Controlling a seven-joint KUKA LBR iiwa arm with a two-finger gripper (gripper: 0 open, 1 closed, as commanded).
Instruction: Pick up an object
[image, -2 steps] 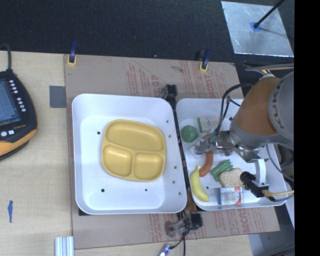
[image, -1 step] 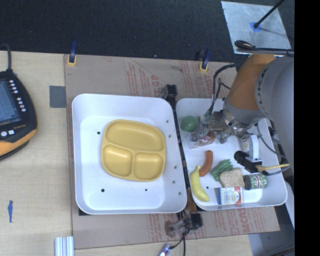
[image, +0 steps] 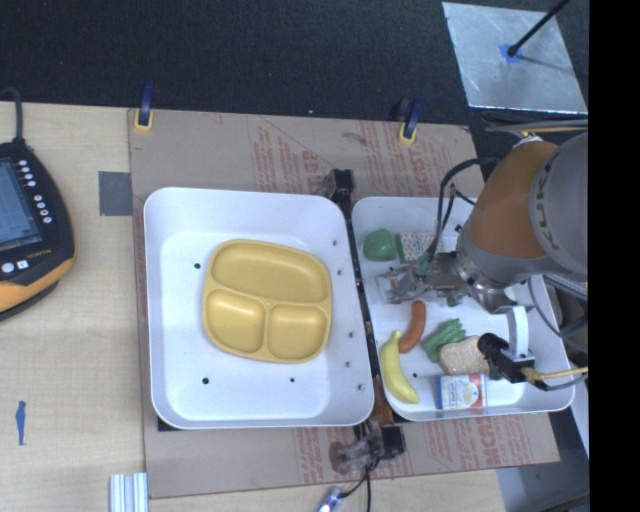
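The gripper (image: 405, 283) is hovering over the right bin (image: 552, 400), grip unclear, needing to descend onto the sausage (image: 412, 327).

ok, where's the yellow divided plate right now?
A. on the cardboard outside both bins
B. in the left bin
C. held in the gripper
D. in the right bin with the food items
B: the yellow divided plate lies flat inside the left bin, while the banana and sausage lie in the right bin near the gripper.
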